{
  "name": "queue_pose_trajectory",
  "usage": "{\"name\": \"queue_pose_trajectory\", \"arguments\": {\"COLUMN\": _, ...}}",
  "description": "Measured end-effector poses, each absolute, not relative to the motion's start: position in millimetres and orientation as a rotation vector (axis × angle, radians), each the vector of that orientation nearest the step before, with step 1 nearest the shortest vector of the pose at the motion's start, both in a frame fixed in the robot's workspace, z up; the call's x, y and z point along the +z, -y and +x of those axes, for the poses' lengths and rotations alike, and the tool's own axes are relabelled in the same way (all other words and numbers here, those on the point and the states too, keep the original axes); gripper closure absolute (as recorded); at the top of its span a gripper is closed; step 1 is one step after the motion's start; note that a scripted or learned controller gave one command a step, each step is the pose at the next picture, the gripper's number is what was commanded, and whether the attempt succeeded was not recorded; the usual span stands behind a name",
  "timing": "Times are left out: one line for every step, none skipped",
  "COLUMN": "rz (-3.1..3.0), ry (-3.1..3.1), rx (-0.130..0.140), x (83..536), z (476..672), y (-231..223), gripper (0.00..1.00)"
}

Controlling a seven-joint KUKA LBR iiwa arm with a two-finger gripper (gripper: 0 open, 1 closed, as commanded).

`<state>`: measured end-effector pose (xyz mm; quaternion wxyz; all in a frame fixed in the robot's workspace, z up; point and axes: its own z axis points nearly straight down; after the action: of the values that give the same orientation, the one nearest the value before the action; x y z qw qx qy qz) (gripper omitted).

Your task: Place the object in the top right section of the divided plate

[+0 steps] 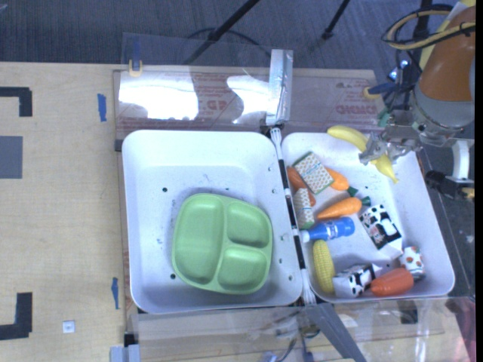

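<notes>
Hovering at the right bin's top edge, the gripper [386, 151] (can't tell its state) has the divided plate [222, 242] way off down-left.

The arm [445, 81] came in from the right edge of the view, its orange band above the grey wrist. The hand [385, 151] pointed down and leftward at the upper right of the scene, its metal parts apparently blurred against the glare.
</notes>
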<state>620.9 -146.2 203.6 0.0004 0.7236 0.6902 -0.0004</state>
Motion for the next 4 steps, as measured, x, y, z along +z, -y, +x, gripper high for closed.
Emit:
{"name": "queue_pose_trajectory", "arguments": {"rz": 2.380, "ry": -2.055, "rx": -0.002, "x": 183.7, "z": 535.7, "y": 63.6, "gripper": 1.00}}
{"name": "queue_pose_trajectory", "arguments": {"rz": 2.357, "ry": -2.082, "rx": -0.003, "x": 188.8, "z": 478.8, "y": -11.2, "gripper": 1.00}}
{"name": "queue_pose_trajectory", "arguments": {"rz": 2.330, "ry": -2.108, "rx": -0.001, "x": 205.2, "z": 479.0, "y": -51.9, "gripper": 1.00}}
{"name": "queue_pose_trajectory", "arguments": {"rz": 2.331, "ry": -2.107, "rx": -0.001, "x": 205.3, "z": 479.1, "y": -51.5, "gripper": 0.00}}
